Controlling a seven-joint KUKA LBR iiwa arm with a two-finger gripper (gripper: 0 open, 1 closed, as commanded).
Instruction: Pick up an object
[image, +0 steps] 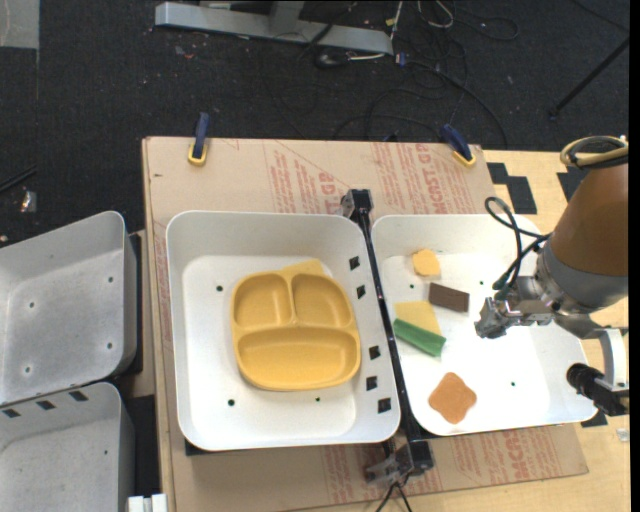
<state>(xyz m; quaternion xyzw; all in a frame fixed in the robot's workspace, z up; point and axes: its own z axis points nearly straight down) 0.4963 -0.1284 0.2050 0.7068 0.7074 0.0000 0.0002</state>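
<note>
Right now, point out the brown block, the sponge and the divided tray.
brown block (449, 296), camera view, middle of its top face.
sponge (418, 329), camera view, where yellow meets the green strip.
divided tray (296, 357), camera view, floor of its large compartment.

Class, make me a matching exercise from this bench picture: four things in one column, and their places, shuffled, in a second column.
Things
1. yellow divided tray
2. brown block
3. yellow-green sponge
4. pincer

Places
A. right bin, right of the brown block
B. left bin
C. right bin, near the divider
D. right bin, just below the small orange piece

Pairs: 1-B, 2-D, 3-C, 4-A
</note>
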